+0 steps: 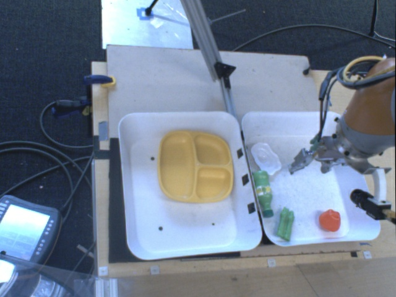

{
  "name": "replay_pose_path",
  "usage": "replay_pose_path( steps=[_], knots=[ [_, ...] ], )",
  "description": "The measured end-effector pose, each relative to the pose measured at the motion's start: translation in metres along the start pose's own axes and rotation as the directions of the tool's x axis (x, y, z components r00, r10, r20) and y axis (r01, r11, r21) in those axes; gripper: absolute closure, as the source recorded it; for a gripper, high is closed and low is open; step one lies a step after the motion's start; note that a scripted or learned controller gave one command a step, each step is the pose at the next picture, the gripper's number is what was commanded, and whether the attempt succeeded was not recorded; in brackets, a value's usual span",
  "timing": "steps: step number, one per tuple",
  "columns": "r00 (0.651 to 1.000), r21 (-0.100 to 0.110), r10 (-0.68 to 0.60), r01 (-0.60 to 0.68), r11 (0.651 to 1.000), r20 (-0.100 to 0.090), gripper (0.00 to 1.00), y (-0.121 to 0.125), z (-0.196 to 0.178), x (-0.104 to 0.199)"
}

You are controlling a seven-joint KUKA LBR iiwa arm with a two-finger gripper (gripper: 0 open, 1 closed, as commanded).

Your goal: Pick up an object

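Observation:
The right bin [309, 125] holds a clear crumpled plastic piece [266, 158] near its left wall. Below that lies a green bottle [263, 192], and near the front edge a small green object [285, 223] and an orange-red object [330, 220]. My gripper [312, 164] hangs over the middle of this bin, right of the clear plastic and above the orange-red object. It looks open, and only white bin floor shows between the fingers. It touches none of the objects.
The left bin [139, 228] carries a yellow divided plate [196, 166]. A slanted metal pole [207, 36] crosses the back of the bench to the wall between the bins. The arm's body [371, 110] overhangs the right bin's right side.

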State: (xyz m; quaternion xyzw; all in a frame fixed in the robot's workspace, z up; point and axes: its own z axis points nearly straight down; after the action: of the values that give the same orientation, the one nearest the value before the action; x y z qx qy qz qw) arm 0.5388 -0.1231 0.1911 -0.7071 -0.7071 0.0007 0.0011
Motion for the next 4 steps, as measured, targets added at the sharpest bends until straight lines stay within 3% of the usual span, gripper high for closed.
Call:
replay_pose_path(
  steps=[2,3,4],
  knots=[
    [1.0,0.001,0.0,0.0,1.0,-0.001,0.0,-0.006,0.103,0.0],
    [1.0,-0.005,0.0,0.0,1.0,0.0,1.0,-0.004,0.09,0.0],
    [1.0,-0.009,-0.005,0.005,1.0,0.002,1.0,0.006,0.043,-0.001]
  ],
)
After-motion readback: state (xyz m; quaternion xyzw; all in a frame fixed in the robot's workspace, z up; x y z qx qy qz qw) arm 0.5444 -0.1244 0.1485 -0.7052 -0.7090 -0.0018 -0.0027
